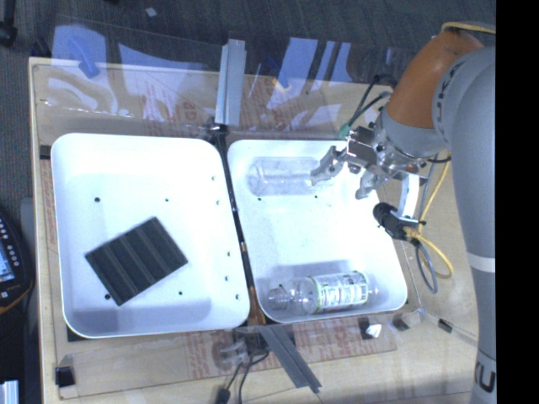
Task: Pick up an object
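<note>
Clear bottle (282,178) lies on its side at the far end of the right bin (324,236). I judge it light, thin-walled, slippery and apt to roll, so I would pinch it across mid-body. My hand (344,179) hangs just right of it, fingers spread, grasping nothing. A labelled bottle (324,293) lies by the near wall, and a black ribbed panel (135,261) sits in the left bin (101,183).

My table (440,311) of pale wood carries two shallow white bins close side by side, the left bin (126,171) and the right bin (341,234), with a grey rail (228,82) at their far seam and a grey bar (290,360) slanting by the near edge.
</note>
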`<state>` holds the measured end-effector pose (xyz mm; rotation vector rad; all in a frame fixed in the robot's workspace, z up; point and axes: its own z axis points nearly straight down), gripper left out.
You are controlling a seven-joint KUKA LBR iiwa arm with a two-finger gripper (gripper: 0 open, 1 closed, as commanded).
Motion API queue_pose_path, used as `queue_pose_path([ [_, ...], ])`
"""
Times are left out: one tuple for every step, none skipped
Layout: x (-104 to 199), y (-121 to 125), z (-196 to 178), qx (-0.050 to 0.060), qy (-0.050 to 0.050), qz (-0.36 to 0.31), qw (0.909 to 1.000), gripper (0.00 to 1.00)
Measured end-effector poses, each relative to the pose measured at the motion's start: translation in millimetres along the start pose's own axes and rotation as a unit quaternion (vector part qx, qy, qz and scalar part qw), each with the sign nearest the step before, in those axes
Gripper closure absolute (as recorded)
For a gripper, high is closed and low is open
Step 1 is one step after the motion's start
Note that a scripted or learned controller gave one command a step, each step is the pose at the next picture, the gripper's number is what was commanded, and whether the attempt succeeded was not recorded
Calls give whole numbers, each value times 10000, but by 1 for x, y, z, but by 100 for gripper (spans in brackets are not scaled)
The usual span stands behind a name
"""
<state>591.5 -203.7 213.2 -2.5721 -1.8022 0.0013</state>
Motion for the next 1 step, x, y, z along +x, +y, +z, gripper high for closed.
queue_pose_path([
  [19,-74,116,36,-2,1370,9906,0],
])
